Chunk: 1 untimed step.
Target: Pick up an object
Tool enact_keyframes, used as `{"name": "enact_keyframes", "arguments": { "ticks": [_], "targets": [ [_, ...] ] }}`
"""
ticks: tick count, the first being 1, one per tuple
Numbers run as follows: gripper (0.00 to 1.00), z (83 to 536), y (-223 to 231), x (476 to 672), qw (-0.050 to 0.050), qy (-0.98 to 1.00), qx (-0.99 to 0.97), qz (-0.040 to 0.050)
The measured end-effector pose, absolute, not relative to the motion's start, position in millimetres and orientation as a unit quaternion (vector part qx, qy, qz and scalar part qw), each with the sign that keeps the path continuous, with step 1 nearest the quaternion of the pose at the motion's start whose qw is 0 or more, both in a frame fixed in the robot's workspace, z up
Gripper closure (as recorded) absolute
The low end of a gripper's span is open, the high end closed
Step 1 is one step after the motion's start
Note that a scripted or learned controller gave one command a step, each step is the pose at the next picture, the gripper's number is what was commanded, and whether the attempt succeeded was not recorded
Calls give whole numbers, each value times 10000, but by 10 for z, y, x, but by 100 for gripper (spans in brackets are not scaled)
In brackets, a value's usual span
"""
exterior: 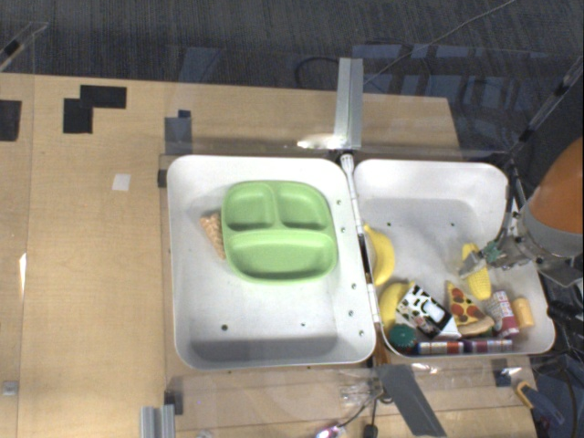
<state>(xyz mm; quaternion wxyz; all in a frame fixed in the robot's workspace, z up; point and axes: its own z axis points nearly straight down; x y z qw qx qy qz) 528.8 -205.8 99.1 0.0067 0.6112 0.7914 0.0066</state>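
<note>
Reaching in from the right over the right bin [429,185], my tool [488,255] hangs just above a small yellow piece [476,281], its grip state I cannot tell, the pizza slice toy [467,307] lying just below-left among the clutter along the bin's near edge.

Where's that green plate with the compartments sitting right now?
The green divided plate lies flat in the left bin, toward its upper middle, with a tan textured item peeking out beside its left edge.
</note>
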Motion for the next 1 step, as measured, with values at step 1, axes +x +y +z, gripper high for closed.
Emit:
{"name": "enact_keyframes", "arguments": {
  "ticks": [1],
  "targets": [
    [100, 1788, -1485, 5597, 8, 7725, 6350, 8]
  ]
}}
